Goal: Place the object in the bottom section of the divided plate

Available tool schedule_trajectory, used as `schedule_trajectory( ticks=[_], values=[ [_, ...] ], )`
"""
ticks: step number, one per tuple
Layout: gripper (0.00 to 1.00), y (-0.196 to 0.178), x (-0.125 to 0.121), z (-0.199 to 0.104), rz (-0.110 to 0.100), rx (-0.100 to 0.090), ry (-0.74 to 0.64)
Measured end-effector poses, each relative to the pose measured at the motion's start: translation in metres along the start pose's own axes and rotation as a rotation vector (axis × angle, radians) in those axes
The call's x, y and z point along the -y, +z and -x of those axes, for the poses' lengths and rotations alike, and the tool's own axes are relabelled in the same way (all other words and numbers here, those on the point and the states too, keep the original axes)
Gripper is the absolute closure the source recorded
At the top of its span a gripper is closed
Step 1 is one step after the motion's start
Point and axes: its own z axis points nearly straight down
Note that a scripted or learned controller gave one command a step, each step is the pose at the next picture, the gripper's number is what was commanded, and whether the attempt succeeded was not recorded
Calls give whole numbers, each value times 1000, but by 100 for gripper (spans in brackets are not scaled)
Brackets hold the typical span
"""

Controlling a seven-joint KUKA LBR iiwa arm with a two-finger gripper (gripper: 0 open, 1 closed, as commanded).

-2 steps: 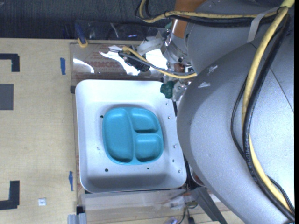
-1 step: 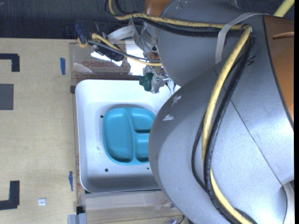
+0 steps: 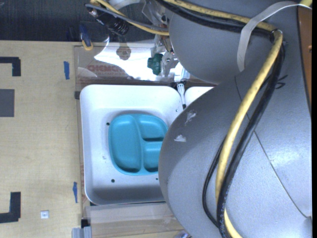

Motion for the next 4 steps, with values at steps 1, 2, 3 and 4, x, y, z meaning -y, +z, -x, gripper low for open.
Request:
schedule_trajectory(
  ticks=[1, 2, 3, 4],
  values=[
    [0, 3, -1, 0, 2, 4, 1],
    [0, -4, 30, 38, -1, 7, -2],
    [100, -13, 26, 37, 3, 5, 6],
    [100, -23, 24, 37, 5, 3, 9]
  ],
)
